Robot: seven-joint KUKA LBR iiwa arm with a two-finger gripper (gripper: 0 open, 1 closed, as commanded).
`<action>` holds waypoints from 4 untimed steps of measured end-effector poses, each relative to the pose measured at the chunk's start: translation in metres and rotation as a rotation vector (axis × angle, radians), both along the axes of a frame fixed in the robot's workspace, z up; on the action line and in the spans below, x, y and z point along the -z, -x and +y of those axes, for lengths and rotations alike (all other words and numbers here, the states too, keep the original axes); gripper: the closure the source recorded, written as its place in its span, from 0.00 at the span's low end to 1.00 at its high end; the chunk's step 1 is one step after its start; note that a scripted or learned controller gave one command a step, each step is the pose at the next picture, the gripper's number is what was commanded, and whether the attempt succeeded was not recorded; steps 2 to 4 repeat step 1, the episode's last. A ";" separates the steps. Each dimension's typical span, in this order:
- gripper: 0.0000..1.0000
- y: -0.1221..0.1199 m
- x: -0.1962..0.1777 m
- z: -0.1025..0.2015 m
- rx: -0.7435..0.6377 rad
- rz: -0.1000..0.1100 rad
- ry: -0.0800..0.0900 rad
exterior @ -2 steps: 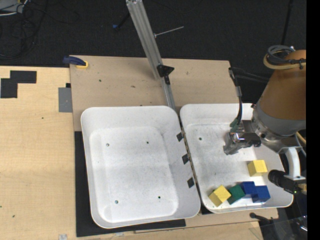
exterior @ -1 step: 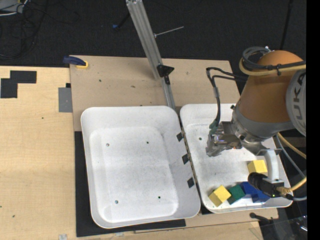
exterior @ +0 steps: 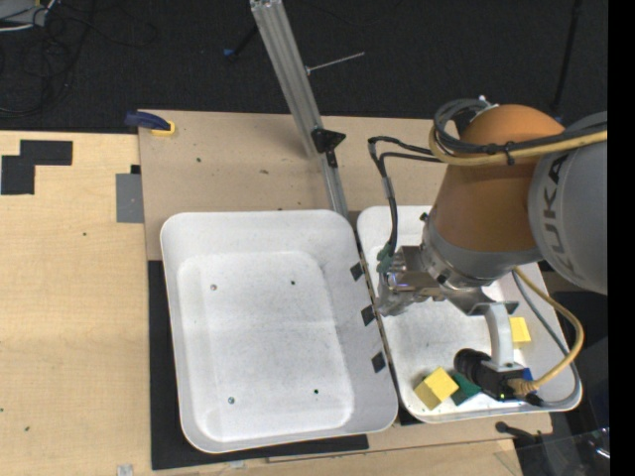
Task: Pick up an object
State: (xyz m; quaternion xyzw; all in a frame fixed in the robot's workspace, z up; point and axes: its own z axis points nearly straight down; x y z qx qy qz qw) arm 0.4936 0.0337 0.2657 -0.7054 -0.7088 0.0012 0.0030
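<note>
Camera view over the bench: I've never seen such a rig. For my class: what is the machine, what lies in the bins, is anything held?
It is a robot arm, grey with an orange band, reaching in from the right. One fixed camera looks down at a slant on two shallow white bins, the left bin and the right bin. The gripper hangs over the right bin, where a yellow block and a smaller yellow piece lie. I cannot tell whether it holds anything.

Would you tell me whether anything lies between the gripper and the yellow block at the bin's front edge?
Nothing visible does: only bare floor of the white bin separates the gripper from the yellow block; a green piece sits beyond it.
</note>
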 end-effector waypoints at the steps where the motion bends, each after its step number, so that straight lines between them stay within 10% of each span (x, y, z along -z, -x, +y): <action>1: 1.00 -0.005 0.022 0.051 0.001 0.002 0.002; 4: 1.00 -0.005 0.022 0.051 0.001 0.002 0.002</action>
